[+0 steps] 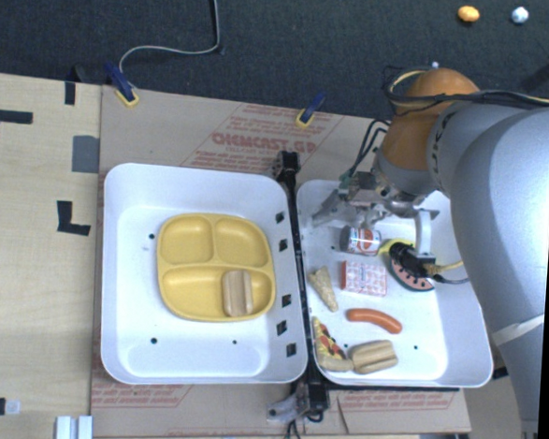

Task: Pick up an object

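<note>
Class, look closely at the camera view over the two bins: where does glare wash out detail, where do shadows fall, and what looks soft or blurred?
Camera view: the white bins look bright and nearly washed out, the left one most; light shadows lie along their inner walls; the yellow plate is evenly lit; the gripper and nearby small items look soft; the grey arm shows a smooth sheen.

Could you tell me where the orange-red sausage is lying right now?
The orange-red sausage lies in the right-hand white bin, just below the pink patterned square packet and above the tan bread roll.
</note>
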Available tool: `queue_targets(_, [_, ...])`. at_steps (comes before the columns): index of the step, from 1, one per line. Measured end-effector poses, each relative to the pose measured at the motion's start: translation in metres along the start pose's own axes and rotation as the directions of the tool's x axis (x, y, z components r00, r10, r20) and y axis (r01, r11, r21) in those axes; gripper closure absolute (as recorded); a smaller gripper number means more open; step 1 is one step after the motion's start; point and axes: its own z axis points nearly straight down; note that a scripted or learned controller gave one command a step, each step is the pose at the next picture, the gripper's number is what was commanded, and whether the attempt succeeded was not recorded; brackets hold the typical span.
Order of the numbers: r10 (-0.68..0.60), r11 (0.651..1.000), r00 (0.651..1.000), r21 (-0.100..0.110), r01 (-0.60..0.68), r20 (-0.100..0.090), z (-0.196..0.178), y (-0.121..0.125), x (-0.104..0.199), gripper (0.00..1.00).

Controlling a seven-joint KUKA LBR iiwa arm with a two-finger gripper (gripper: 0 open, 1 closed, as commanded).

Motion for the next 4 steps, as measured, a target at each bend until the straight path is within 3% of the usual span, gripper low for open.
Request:
queue_targets(1, [0.001,1.0,1.0,-0.001,-0.001,-0.002,0.009,0.0,-0.023,0.0])
queue_targets(2, [0.0,1.0,1.0,-0.002,0.0,0.0,-0.001,0.001,-0.023,1.0])
queue_targets(3, [-0.001,1.0,1.0,-0.002,0.001,0.0,-0.001,0.001,-0.023,0.0])
queue_targets(4, [-0.001,1.0,1.0,-0.003,0.001,0.0,-0.011,0.001,-0.023,1.0])
